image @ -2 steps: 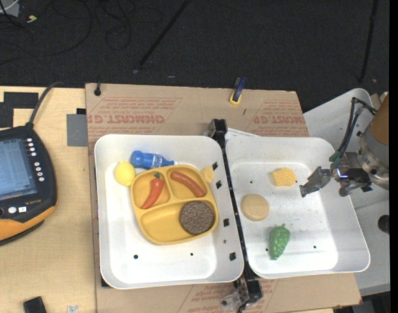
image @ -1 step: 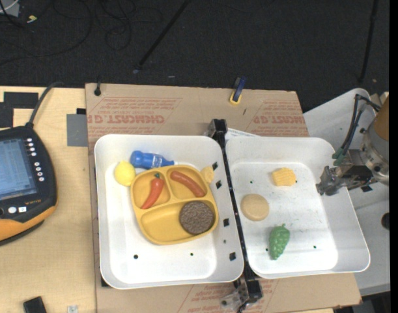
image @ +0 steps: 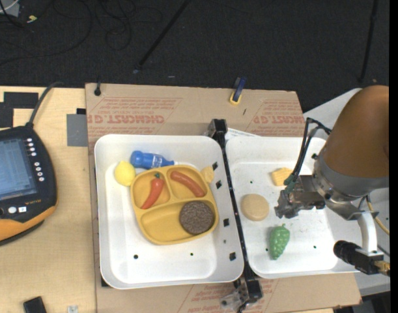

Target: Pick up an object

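We see two white bins side by side on the table [image: 62, 240], resting on cardboard [image: 185, 113]. The arm [image: 358, 142] reaches in from the right, over the right bin [image: 303, 259], and its pincer [image: 291, 204] hangs low above the middle of that bin. It is a dark cluster from this angle — we cannot tell how far it is open, and nothing is visibly gripped in it.

Three things lie in the right bin. A green bunch of grapes [image: 278, 240] sits just below the pincer, very close to it but, as far as we can judge, apart from it. A tan round disc [image: 255, 207] lies just to the pincer's left, near the divider between the bins. A yellow wedge [image: 281, 176] lies above the pincer, toward the bin's far side.

The left bin [image: 120, 259] holds a yellow sectioned tray [image: 156, 223]. In the tray we see a red pepper [image: 153, 191] in the upper left compartment, a sausage [image: 187, 182] in the upper right one, and a dark brown patty [image: 197, 217] at the lower right. Beside the tray's upper left corner sit a lemon [image: 124, 173] and a blue bottle [image: 150, 159] lying on its side.

At the far left of the table rests a control tablet [image: 16, 181] with a lit screen.
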### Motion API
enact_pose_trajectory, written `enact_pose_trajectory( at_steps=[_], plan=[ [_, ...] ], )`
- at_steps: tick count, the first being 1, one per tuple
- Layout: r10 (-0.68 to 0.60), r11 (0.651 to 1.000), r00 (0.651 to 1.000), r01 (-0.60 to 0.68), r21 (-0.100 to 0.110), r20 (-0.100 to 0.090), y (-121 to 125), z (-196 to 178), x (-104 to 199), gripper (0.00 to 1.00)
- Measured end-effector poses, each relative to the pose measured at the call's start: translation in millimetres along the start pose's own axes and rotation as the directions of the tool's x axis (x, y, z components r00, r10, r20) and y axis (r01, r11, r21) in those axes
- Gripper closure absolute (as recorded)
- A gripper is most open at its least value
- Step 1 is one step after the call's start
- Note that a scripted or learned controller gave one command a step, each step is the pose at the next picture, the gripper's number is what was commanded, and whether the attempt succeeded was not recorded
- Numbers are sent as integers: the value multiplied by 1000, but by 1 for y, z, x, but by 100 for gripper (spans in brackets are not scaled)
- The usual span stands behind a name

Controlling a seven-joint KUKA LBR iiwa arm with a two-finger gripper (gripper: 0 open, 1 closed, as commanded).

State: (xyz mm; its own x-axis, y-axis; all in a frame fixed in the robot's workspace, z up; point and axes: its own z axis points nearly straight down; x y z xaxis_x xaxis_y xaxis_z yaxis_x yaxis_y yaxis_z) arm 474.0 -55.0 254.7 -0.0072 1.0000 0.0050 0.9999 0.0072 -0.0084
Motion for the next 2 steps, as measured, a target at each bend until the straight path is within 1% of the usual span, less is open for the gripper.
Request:
enact_pose_trajectory(
  at_steps=[1, 2],
  plan=[
    [-1, 1000, 1000, 1, -9, 3, 2, -46, 86, 100],
    [-1, 1000, 1000, 1, -11, 2, 2, -106, 161, 100]
  ],
)
